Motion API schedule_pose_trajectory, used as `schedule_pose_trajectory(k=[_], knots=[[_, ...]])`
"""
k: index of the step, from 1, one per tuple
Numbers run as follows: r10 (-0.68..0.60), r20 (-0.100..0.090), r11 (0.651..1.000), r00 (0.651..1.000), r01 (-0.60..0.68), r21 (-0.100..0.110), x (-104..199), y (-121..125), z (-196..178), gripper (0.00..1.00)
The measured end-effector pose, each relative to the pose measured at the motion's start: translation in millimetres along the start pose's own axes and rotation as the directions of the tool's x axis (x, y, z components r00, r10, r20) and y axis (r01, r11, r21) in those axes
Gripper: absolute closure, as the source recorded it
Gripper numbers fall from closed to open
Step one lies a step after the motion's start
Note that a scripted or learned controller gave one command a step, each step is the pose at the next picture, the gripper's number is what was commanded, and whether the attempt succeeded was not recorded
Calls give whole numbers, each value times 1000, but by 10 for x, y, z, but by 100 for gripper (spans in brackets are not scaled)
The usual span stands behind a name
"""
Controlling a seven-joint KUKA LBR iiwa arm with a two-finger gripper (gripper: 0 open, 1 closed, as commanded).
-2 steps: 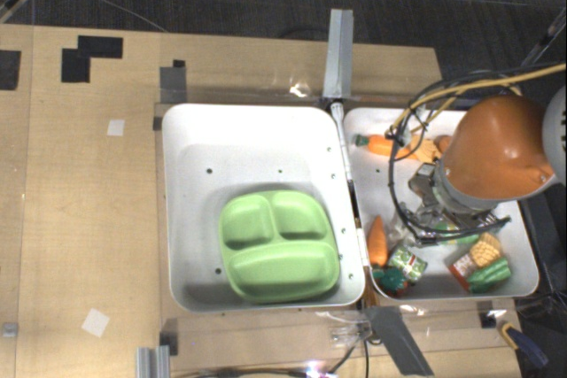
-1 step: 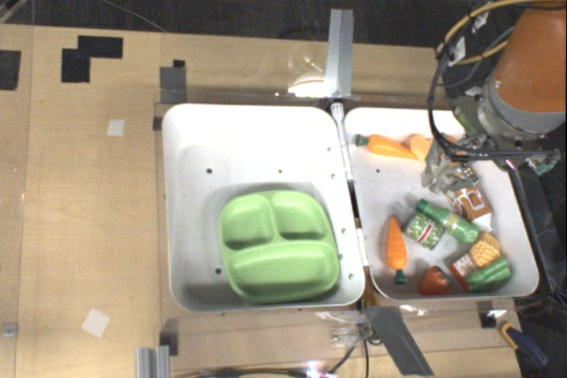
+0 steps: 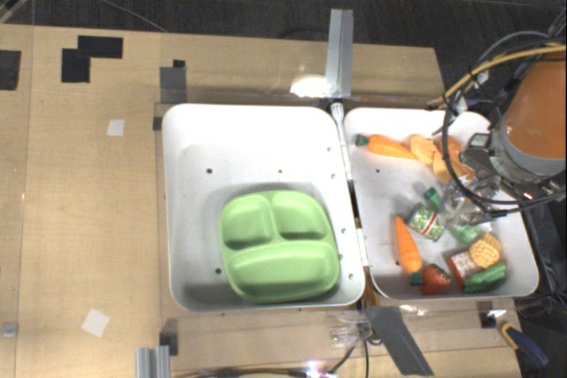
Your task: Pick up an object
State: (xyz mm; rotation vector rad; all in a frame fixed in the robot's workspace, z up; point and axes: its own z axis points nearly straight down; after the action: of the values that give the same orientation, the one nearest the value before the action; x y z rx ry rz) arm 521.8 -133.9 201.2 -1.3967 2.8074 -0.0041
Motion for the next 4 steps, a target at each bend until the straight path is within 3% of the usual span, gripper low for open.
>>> schedule_pose_trajectory(k=[1,2,3,4], knots=[[-2,2,1000,1000,2,1,-12,1,-8,0],[100,7,995,995,-100,9,-333,163,1100,0],[94,21,995,995,-94,20,-391,139,959,100],[316,8,949,949,-316,5,-1012,91,-395,100]])
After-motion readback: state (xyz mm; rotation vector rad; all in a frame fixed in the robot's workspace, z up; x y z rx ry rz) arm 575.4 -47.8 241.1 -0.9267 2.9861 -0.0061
